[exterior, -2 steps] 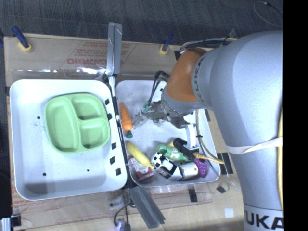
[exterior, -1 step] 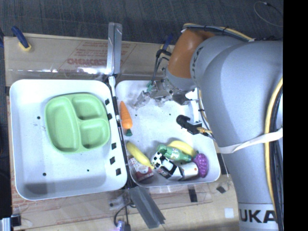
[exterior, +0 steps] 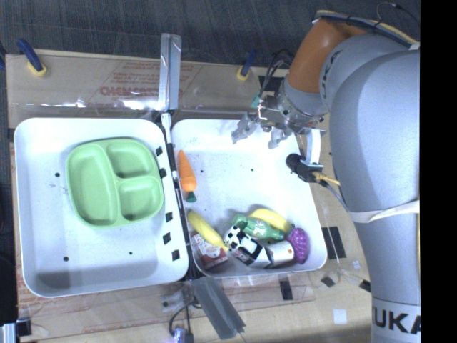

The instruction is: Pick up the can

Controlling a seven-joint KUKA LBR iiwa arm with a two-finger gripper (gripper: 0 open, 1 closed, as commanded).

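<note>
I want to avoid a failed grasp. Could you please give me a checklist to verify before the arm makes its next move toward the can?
1. Gripper carries nothing: ok, nothing sits between the jaws.
2. Jaws open: ok, they stand spread.
3. Gripper above the can: not ok. It hangs over the far end of the right bin, while the can lies in the pile at the near end.
4. Can free of neighbours: not ok. Purple grapes and a banana crowd it.
5. Can upright: cannot tell.
6. Carrot out of the way: ok, it lies by the bin's left wall.
</note>
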